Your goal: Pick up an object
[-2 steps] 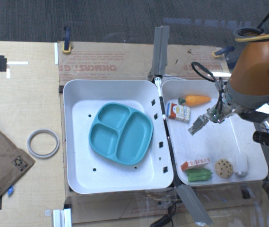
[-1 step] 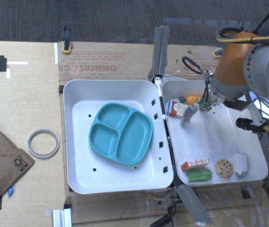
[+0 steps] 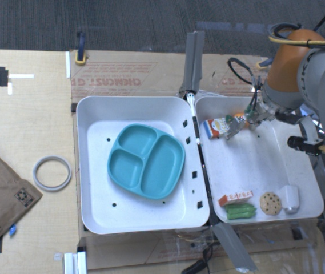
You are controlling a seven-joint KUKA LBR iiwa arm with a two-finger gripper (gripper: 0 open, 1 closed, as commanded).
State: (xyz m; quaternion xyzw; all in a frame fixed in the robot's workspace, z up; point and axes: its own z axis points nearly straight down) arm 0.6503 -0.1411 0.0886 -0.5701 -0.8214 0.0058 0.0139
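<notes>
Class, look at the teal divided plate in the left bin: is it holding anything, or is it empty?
Empty. The teal plate lies flat in the left bin, and all three compartments show only bare teal.

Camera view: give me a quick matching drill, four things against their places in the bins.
Things:
1. teal divided plastic plate
2. round speckled cookie
3. green plastic vegetable
4. two-finger gripper

Places:
A. right bin, near edge, beside the orange packet
B. right bin, far end
C. left bin, middle
D. right bin, near right corner

Pairs: 1-C, 2-D, 3-A, 4-B
</notes>
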